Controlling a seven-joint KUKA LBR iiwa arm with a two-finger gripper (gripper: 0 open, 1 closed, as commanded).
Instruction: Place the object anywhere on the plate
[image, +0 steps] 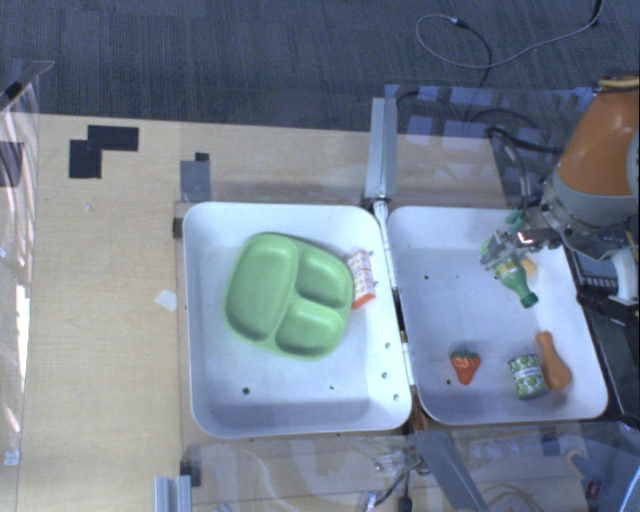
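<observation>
Camera view: jaws (508, 250) over green bottle (520, 283), right bin (440, 330).

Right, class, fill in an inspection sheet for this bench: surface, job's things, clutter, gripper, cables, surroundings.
Surface: wooden bench bearing two white bins.
Job's things: green divided plate in left bin; green bottle in right bin, under the gripper.
Clutter: packet beside the plate; strawberry, can, brown piece.
Gripper: gripper low over the bottle; grasp unclear.
Cables: black cable on the floor.
Surroundings: dark carpet.
</observation>
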